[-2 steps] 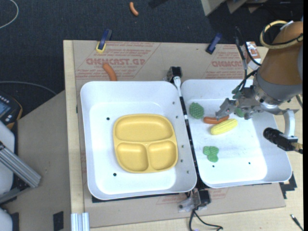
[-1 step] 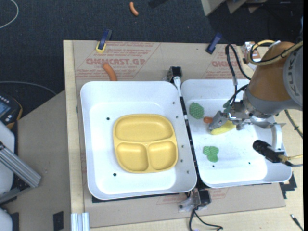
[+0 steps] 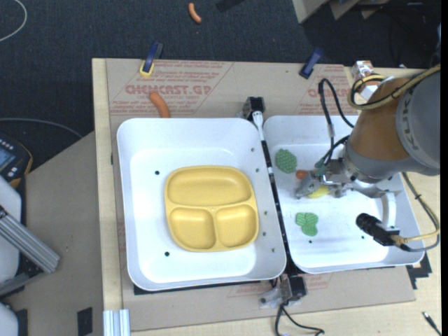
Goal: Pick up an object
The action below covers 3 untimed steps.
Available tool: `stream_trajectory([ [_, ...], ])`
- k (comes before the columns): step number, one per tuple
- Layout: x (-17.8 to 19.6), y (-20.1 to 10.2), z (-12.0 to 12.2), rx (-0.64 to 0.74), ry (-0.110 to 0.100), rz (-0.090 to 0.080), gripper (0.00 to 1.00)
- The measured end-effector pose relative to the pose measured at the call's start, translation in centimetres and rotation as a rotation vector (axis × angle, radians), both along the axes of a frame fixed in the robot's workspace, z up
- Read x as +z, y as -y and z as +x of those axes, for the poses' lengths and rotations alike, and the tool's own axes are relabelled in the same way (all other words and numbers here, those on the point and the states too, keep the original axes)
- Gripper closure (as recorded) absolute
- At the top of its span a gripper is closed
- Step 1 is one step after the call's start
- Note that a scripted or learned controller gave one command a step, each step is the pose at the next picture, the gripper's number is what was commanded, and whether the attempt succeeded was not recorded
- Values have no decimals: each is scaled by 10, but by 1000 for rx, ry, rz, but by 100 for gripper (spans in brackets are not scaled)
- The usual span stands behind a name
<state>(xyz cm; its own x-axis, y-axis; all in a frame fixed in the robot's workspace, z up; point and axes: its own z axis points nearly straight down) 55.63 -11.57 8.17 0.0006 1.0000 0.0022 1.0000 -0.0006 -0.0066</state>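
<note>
Bench (image 3: 210,82), viewed from above at a slant; cardboard sheet clamped at the far edge.

Left bin (image 3: 136,208): a yellow divided tray (image 3: 210,207) is seen lying flat near the middle, one long compartment on the far side and two smaller ones on the near side. Nothing is seen in its compartments. White floor is left open all round the tray, widest along the far wall.

Beyond the left bin, an orange sausage-shaped piece (image 3: 160,104) is noted on the cardboard, outside either bin and so judged out of easy reach.

Seam between the bins: the two rims are set touching, with black clips at far and near ends.

Right bin (image 3: 336,257): a green round piece (image 3: 285,161) lies near the seam, towards the far side. A second green piece (image 3: 306,222) lies nearer the camera, well apart from the first, with open floor on its near and right sides. Between them, a yellow piece (image 3: 316,192) and a small orange-red piece (image 3: 302,175) are seen just beside each other.

Tool (image 3: 311,186): brought down low over the yellow and orange-red pieces, the arm's orange band and grey body above it to the right. Whether the tool is wide or narrow cannot be told; the wrist and cabling mask it. No piece is seen held.

Judgement: the yellow piece is probably the target. The neighbouring orange-red piece crowds the grasp on its far side.
</note>
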Motion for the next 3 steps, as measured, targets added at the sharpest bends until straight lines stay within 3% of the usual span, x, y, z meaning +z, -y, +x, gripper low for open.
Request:
stream_trajectory([
  [1, 14, 1, 1, -1, 7, -2, 100],
  [3, 123, 6, -1, 2, 15, -4, 100],
])
